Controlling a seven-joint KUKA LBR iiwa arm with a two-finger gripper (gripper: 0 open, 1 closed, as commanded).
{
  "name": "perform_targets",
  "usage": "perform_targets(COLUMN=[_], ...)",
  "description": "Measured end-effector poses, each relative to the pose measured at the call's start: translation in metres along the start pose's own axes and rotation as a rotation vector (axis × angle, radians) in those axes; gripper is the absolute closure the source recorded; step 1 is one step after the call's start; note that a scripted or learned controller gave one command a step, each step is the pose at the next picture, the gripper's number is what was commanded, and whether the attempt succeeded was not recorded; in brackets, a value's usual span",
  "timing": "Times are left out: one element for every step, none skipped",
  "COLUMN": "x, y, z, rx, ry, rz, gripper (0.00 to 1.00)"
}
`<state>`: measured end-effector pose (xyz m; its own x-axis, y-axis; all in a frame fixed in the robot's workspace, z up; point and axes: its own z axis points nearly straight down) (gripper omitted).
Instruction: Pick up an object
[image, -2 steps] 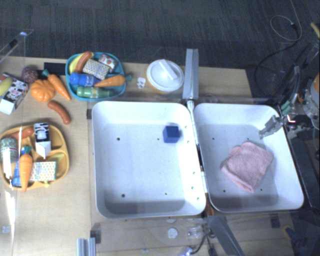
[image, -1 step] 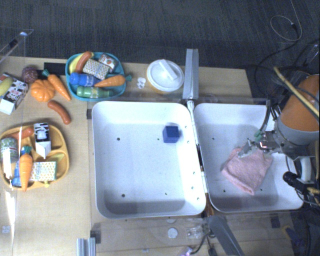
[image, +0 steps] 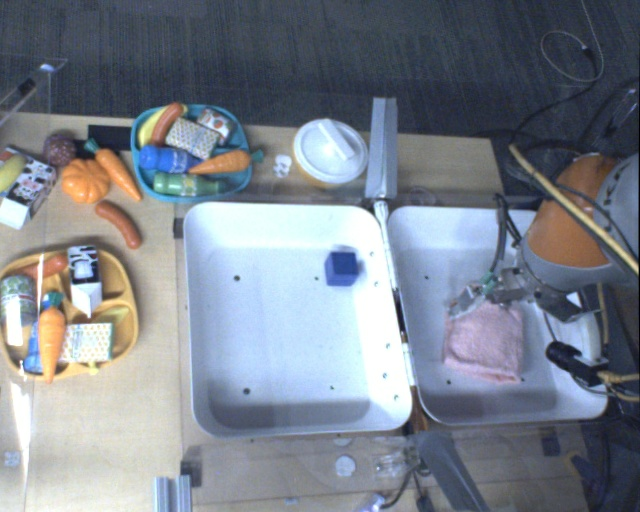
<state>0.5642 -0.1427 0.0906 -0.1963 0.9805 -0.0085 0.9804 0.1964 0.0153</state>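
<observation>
Gripper (image: 478, 293) sits low in the right bin (image: 440, 400), at the upper left corner of a pink cloth (image: 486, 343) that lies flat on the bin floor; whether it is open or closed, or has hold of the cloth, cannot be made out from this angle. Behind it the grey arm with its orange band (image: 568, 225) reaches in from the right. Next door, the left bin (image: 290, 400) holds a single small blue cube (image: 342, 267), resting near its upper right part, well apart from the cloth. Outside the bins, a blue bowl (image: 150, 183) at the top is heaped with toy food, including a carrot (image: 218, 162), and a yellow tray (image: 125, 300) at the left carries cartons and another carrot. Loose toy vegetables lie between them, among them a small pumpkin (image: 83, 181). A white lidded tub (image: 331, 150) stands above the left bin.
</observation>
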Motion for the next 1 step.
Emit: perform_targets(x=[0.0524], y=[-0.0212], z=[-0.0014], rx=[-0.004], ry=[0.001], rz=[-0.141], gripper=[0.00])
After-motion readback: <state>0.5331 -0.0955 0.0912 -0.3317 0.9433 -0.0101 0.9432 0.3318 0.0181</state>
